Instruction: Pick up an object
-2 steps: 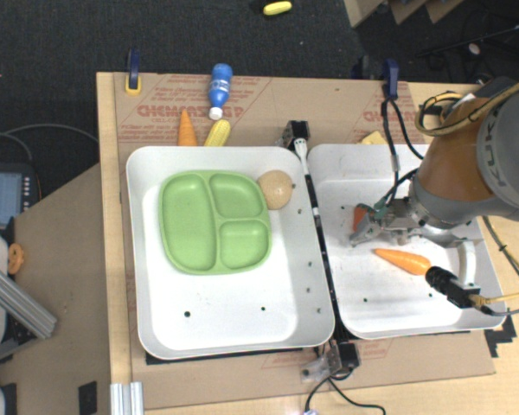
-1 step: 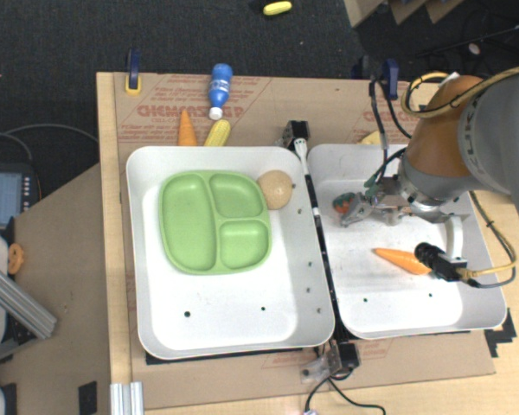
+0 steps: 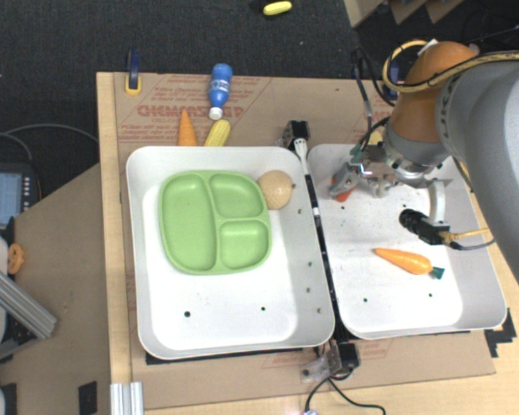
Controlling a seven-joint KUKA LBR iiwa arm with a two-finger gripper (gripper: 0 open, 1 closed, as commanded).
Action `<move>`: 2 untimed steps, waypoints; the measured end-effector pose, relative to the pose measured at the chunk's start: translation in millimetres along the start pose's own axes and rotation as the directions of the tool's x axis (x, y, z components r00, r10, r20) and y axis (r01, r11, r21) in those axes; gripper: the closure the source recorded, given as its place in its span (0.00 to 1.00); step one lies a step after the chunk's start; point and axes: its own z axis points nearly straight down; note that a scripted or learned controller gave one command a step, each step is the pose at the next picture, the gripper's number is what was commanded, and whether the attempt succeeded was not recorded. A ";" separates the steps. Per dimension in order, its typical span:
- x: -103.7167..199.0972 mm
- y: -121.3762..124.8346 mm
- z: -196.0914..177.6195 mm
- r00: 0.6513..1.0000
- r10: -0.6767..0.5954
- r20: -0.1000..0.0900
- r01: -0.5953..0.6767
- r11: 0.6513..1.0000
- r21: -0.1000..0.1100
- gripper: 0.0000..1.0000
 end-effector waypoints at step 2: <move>55.7 -70.1 -105.2 1.000 -0.001 -0.005 0.001 1.000 0.006 1.00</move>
